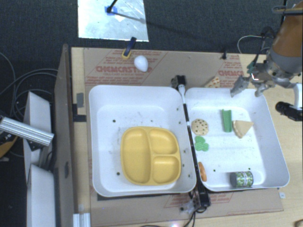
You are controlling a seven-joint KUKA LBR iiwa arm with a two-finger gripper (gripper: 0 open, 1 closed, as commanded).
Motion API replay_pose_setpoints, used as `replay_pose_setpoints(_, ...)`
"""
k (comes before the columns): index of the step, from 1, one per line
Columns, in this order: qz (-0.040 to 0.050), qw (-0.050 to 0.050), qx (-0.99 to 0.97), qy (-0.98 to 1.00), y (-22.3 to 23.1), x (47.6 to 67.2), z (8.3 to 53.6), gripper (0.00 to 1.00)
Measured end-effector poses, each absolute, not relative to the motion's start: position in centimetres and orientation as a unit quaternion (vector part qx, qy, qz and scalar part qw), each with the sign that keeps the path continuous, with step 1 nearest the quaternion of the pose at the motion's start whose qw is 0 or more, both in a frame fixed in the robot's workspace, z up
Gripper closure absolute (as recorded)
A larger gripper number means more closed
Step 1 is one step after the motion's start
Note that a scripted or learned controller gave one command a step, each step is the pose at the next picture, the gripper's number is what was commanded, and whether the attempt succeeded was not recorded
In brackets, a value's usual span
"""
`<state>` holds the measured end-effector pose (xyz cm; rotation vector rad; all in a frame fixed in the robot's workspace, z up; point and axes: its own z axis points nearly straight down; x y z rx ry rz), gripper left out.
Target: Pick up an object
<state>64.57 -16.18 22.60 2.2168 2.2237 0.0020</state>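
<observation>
My gripper [248,88] hangs over the far edge of the right bin [265,126], its two grey fingers [236,86] spread apart with nothing between them. In that bin lie a green block [227,120], a tan wedge [242,127], a round cookie [200,126], a green leafy piece [201,144], an orange carrot-like piece [202,171] and a small green can [242,178] on its side. The green block and the wedge are nearest the gripper, a little in front of it and below.
The left bin [109,103] holds a yellow divided plate [151,155]. A white egg [141,63] and a blue-yellow tool [128,48] lie on the cardboard behind the bins. A cracker [214,82] rests at the right bin's back rim. Cables run at the left.
</observation>
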Motion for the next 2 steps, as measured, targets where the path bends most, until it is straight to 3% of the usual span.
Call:
replay_pose_setpoints(1, -0.0015, -0.003, 0.706, 0.708, -14.6, 63.2, 10.1, 0.00)
replay_pose_setpoints(2, 0.0008, 0.002, 0.707, 0.707, -18.6, 62.6, 13.2, 0.00)
